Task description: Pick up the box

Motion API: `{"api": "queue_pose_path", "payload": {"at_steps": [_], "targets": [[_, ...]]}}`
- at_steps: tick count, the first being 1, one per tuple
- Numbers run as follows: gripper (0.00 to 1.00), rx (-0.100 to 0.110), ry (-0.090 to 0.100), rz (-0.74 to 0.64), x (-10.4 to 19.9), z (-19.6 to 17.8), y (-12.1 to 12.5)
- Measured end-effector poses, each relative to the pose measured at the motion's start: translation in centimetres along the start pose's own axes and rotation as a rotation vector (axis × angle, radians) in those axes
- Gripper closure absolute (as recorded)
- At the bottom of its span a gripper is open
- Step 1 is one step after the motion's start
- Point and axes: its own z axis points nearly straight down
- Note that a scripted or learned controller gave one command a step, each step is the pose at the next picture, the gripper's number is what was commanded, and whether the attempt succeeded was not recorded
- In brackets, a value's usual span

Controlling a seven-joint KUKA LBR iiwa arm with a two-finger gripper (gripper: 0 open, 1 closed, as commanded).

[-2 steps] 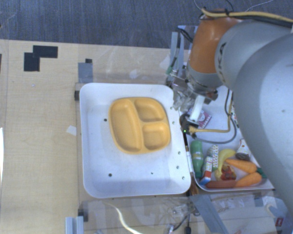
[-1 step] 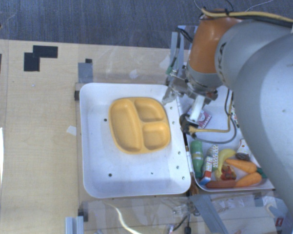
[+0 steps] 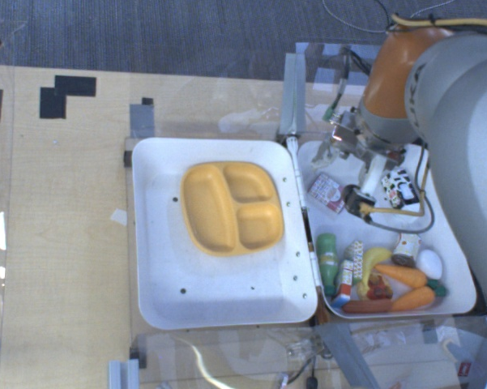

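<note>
Two white bins [image 3: 146, 241], box [image 3: 326, 191] near right bin's left wall, fingers [image 3: 340, 140] state unclear.

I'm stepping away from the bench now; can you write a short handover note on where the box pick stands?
Gripper: up at the far end of the right bin, over its top left corner; nothing seen held.
Box: small, pink and white, lying on the right bin's floor near the left wall, just below the gripper.
Other items: toy food piled at the bin's near end, including a green bottle and carrots. Left bin holds a yellow divided tray.
Done: the arm is near the box.
Left: grasp the box and lift it.
</note>
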Motion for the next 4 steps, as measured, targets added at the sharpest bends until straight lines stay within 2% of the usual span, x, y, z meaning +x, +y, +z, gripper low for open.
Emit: {"api": "queue_pose_path", "payload": {"at_steps": [1, 2, 3, 4], "targets": [[0.00, -0.001, 0.000, 0.224, -1.4, 0.0, 3.0], [0.00, -0.001, 0.001, 0.236, 2.0, 0.0, 3.2], [0.00, 0.000, 0.000, 0.185, 4.7, 0.0, 2.1], [0.00, 0.000, 0.000, 0.185, 4.7, 0.0, 2.1]]}}
